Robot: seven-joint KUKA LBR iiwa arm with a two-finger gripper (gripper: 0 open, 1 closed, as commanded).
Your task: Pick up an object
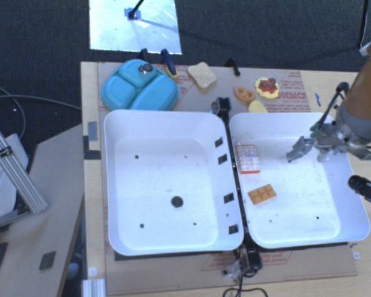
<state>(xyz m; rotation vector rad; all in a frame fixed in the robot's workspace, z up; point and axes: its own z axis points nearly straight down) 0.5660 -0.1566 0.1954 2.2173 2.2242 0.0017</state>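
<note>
Left bin (120, 166): one dark disc (177, 201), mid-floor. Right bin (352, 224): one red-and-white box (247, 158) at its left wall, one orange waffle (261, 194) just below. My gripper (306, 146) hovers over the right bin's upper right, so both lie to its left, box nearer, long axis running top-to-bottom. Grip state: can't tell.

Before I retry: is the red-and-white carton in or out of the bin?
In: the carton lies flat inside the right bin.

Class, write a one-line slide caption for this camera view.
Robot hand hovers over the right bin, beside a small carton and an orange waffle.
</note>
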